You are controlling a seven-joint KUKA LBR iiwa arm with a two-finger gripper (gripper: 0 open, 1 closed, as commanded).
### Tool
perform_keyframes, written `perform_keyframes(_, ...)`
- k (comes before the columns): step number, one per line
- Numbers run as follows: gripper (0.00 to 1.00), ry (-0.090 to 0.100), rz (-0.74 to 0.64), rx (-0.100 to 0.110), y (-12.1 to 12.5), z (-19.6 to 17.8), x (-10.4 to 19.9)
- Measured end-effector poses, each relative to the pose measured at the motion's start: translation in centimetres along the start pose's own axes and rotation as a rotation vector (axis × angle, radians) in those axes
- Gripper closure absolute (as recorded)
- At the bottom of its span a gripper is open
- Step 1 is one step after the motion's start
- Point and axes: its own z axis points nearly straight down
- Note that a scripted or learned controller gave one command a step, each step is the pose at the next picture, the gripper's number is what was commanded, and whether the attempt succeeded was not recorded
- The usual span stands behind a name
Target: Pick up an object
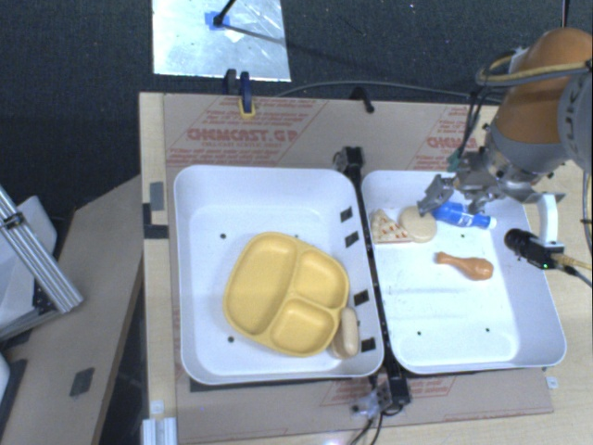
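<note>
The gripper hangs low over the far part of the right bin, at the end of the grey arm with its orange band that comes in from the right; how wide it stands cannot be told from this slant, and nothing can be seen held in it. Just below it, partly covered by it, lies a blue bottle with a pale cap pointing right, flat on the bin floor. Just left of the bottle sits a round cream-coloured piece, and touching that piece on its left is a toy pizza slice, close to the wall that the two bins share. Nearer the camera than the bottle, and apart from it, a tan toy drumstick lies on its side with its thick end to the right. The near half of the right bin is bare white floor. In the left bin a yellow divided plate with three compartments lies turned at an angle, and a beige oblong piece rests against its near right edge, by the shared wall. Both bins stand on a cardboard sheet printed in red, with a blue and yellow clamp at its far edge and a shiny metal sheet beyond it.
</note>
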Motion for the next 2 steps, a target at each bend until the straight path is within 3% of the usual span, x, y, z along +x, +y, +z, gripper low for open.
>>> perform_keyframes(1, 0.00, -0.001, -0.002, -0.013, 0.2, -0.8, 0.0)
perform_keyframes(2, 0.00, -0.001, 0.000, -0.011, 0.2, 3.4, -0.4)
